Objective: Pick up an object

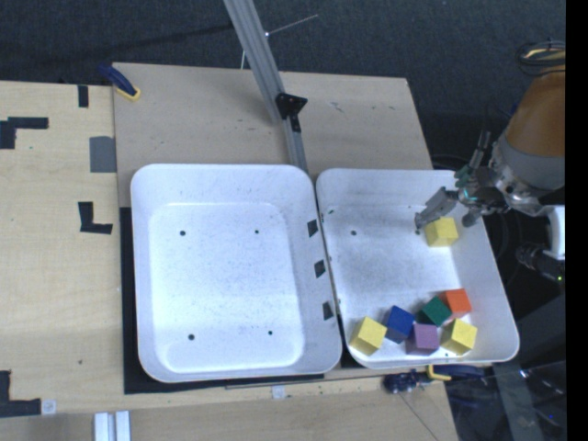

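Observation:
My gripper (444, 217) hangs over the upper right part of the right bin (377, 246), reaching in from the right. Its fingers stand spread and open. A yellow cube (443, 234) lies just under and between the fingertips, seemingly resting on the bin floor. At the bin's near edge several more cubes are clustered: yellow (369, 334), blue (400, 322), purple (425, 337), green (434, 311), orange (457, 300) and another yellow (463, 335).
The left bin (220, 274) sits beside the right one. A slanted grey metal bar (262, 53) crosses the back of the bench and ends at the bins' shared far corner. The arm's orange band (542, 118) is at the right edge.

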